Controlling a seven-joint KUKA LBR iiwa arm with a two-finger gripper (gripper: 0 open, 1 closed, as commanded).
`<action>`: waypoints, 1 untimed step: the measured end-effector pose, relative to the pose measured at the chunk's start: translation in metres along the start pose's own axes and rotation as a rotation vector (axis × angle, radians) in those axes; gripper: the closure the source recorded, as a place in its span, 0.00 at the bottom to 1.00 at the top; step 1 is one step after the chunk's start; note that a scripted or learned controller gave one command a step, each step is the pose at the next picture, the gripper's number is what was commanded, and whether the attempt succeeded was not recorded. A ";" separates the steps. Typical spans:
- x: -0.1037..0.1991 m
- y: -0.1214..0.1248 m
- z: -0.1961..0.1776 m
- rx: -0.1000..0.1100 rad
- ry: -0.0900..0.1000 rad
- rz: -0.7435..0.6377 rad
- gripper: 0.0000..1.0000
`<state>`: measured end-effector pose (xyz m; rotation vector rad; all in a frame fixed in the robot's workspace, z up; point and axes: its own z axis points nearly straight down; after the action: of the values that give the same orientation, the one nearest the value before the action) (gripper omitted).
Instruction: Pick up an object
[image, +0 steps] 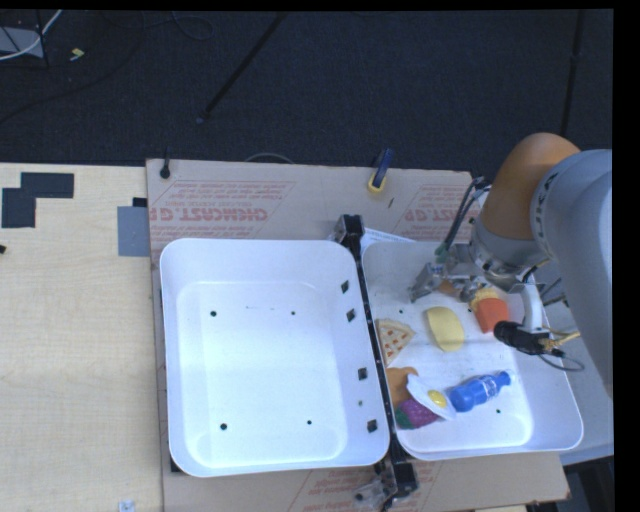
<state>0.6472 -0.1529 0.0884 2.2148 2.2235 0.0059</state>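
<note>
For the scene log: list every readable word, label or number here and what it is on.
Red print on the cardboard under the bins: upside down and too blurred to read for certain.
Blue bottle: label too small to read.
Nothing else bears text.

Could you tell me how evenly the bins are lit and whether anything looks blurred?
In the camera view, the left bin is bright and evenly lit, with soft shadow along its rims; the floor behind is dark; the end effector looks slightly soft, while the blue bottle stays reasonably sharp.
</note>
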 end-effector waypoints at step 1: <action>0.028 -0.044 0.001 0.010 0.002 0.006 0.00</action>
<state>0.6030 -0.1248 0.0870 2.2277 2.2229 -0.0031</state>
